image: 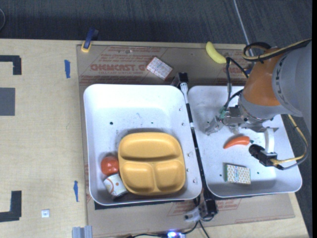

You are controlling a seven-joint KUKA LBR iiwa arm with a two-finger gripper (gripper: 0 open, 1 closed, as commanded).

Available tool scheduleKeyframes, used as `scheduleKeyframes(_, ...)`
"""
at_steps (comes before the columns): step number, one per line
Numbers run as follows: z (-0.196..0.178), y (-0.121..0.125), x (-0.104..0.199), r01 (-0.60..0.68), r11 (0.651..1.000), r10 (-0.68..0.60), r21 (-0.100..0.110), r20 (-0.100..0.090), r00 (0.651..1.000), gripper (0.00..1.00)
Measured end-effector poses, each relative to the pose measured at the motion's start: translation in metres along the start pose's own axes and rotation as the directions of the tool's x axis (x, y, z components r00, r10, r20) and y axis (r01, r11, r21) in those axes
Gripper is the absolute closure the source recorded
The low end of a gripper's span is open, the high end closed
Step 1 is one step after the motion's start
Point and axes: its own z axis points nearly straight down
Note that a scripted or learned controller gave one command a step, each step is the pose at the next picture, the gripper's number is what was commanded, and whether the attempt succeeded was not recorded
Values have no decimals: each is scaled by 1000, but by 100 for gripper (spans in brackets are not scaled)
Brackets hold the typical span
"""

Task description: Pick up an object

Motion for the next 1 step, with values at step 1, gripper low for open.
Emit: scheduleKeyframes(1,10,-49,-20,-4,1000,4,4,-1,1000,0)
